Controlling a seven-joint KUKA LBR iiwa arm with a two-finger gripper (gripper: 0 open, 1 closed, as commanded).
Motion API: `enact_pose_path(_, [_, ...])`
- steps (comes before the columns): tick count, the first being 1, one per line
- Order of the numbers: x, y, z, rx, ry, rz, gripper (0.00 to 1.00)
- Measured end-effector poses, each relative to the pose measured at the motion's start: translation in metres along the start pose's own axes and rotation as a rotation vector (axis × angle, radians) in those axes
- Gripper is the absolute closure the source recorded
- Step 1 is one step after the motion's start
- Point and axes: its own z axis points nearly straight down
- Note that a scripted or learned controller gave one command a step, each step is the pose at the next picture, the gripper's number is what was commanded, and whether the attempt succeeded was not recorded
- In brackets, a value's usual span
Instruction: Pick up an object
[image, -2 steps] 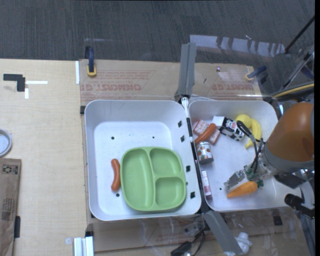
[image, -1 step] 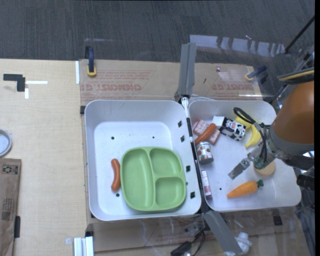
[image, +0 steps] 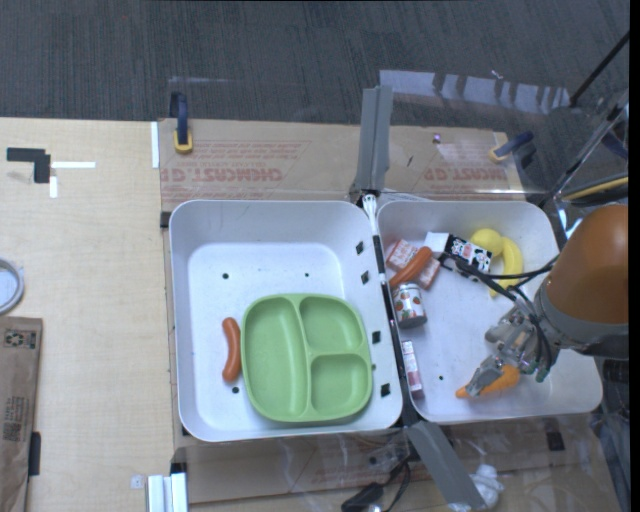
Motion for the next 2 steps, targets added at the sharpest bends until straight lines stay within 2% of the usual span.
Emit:
enact_pose_path(1, [-0.0002,0.0002,-0.0001,-0.001,-0.001,0.0,0.0])
enact_pose_path(2, [-0.0012,0.0012,-0.0093,-0.002,-0.001,0.003,1.0])
